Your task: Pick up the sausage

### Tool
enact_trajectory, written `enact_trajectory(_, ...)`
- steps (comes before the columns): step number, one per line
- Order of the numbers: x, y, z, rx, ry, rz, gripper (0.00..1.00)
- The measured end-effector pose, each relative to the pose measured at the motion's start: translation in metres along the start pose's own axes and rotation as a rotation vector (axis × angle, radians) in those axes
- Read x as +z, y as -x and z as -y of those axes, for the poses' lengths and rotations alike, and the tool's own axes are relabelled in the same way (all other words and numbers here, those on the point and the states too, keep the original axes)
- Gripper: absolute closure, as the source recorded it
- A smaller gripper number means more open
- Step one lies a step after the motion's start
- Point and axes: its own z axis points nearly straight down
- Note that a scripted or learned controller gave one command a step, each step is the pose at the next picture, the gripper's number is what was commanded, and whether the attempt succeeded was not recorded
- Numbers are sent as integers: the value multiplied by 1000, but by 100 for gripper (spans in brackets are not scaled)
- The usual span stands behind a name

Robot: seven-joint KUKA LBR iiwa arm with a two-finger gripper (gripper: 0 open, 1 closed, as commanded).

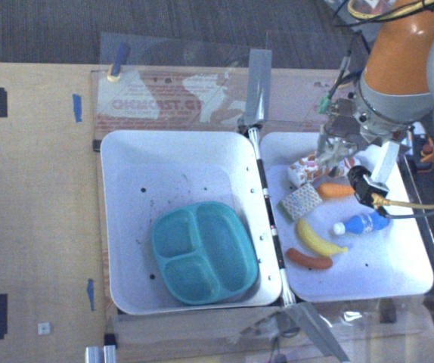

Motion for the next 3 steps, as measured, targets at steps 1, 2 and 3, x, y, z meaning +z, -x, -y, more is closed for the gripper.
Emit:
enact_trajectory(1, -45, 49, 19, 233, 6, 1, 100)
enact_trajectory(2, -27, 19, -7, 105, 6, 1, 100)
enact_trajectory(3, -35, 3, 18, 144, 1, 0, 100)
